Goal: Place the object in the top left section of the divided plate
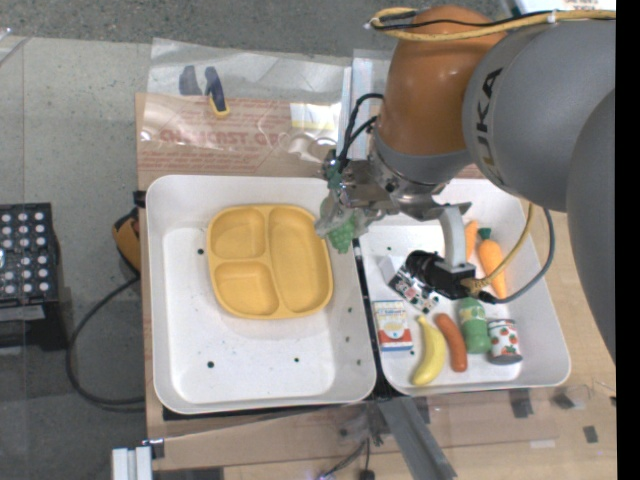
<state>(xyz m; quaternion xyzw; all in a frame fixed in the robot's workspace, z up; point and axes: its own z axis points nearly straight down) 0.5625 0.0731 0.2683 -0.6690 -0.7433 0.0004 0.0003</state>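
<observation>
I am looking down on two white bins sitting side by side. The left bin (180, 368) is holding a yellow divided plate (270, 260) with three sections, lying in its upper half. The grey and orange arm (480, 78) is reaching in from the upper right of the frame. Its gripper (342, 230) is hanging over the seam between the bins, just right of the plate's upper right rim, pinching what looks like a small green object (343, 236), though it is blurred. The right bin (540, 368) is carrying toy food: a banana (430, 353), a sausage (452, 342), a carrot (490, 261), a small carton (396, 327) and a can (505, 341).
</observation>
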